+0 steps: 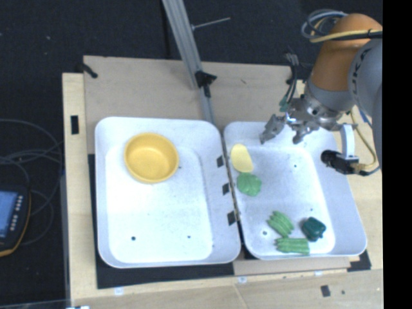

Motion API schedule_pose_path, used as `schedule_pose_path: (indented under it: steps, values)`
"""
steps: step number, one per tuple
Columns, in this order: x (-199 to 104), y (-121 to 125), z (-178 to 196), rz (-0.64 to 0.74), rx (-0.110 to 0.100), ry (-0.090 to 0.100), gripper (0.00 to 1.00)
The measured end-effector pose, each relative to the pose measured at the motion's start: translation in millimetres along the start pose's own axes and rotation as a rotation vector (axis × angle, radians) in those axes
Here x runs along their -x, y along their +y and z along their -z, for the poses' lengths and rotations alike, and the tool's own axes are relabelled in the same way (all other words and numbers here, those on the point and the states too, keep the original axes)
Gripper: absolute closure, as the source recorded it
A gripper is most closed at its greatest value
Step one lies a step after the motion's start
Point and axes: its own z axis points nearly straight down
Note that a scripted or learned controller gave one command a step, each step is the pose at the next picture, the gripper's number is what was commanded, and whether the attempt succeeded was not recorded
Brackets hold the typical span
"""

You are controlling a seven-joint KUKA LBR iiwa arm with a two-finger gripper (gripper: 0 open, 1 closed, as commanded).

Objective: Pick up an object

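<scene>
The gripper (284,134) hangs over the far end of the right bin (335,192), its two fingers spread wide with nothing between them. One fingertip points toward the bin's far-left corner, the other sits nearer the bin's middle line, and bare white floor shows in the gap.

No object has been picked yet, so the whole of the task is left. The nearest candidate is the pale yellow piece (241,158), lying against the bin's left wall, near the gripper and a little toward the camera from it. Just beside it, touching or almost so, is a round green piece (249,185). Well apart from the gripper, at the bin's near end, lie a ribbed green piece (280,223), a long green piece (292,246) by the near wall, and a dark teal piece (313,228) to their right.

By my reading the gripper stands above the bin floor rather than on it, though the slanted view makes its height hard to judge. What remains is to choose an object, come down around it, close and lift.

The left bin (116,192) holds a yellow bowl (151,158) at its far end, well apart from the arm (338,63), which leans in over the bench's far-right corner.
</scene>
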Motion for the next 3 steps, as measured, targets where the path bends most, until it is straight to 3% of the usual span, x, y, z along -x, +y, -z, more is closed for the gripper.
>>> schedule_pose_path:
  steps: [1,2,3]
  values:
    - [-8.8,-4.0,-53.9,0.0,-0.001,0.0,0.0]
    - [-7.7,-2.7,-40.2,-0.001,0.005,-0.001,1.0]
    - [-6.2,-10.0,6.3,0.0,0.007,-0.001,1.0]
